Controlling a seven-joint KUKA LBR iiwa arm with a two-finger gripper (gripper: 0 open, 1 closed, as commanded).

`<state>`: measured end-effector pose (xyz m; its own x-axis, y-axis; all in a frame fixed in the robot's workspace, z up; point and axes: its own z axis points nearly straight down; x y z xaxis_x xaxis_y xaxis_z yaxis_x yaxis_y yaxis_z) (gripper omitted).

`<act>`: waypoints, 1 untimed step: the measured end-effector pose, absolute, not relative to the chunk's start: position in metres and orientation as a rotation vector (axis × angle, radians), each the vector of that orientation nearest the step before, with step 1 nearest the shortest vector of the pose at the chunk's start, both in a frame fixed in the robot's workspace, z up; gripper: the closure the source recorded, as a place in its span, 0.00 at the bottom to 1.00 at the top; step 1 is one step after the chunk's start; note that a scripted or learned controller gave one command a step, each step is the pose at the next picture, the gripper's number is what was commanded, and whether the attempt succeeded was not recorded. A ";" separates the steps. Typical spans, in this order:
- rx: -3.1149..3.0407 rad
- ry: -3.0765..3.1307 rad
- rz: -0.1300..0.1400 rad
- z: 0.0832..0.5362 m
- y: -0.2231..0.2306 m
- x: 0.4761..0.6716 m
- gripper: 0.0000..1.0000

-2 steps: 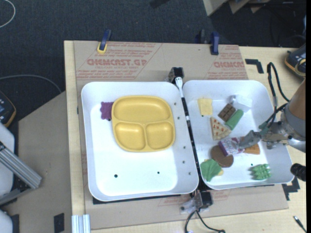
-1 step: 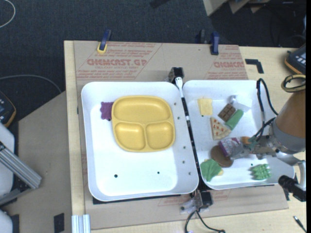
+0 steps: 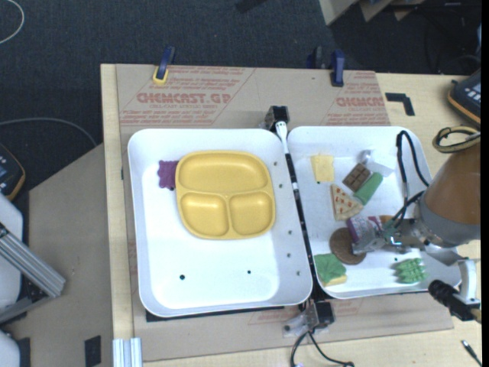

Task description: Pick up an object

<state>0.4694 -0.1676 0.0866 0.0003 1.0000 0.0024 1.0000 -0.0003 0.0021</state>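
The right white bin holds several toy foods: a pale yellow square, a brown chocolate bar beside a green piece, a pizza slice, a brown round cookie, a green and yellow piece and a green leafy piece. My gripper is low in this bin, right beside the cookie's right edge and over a small purple item. The arm's wrist covers what lies under the gripper.
The left white bin bears a yellow divided plate, with a purple piece at the plate's left edge. A black cable runs along the right bin's far right side. Clamps hold the cardboard base at the back.
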 end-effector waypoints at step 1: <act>-2.225 -2.224 -0.010 0.098 -0.167 0.471 1.00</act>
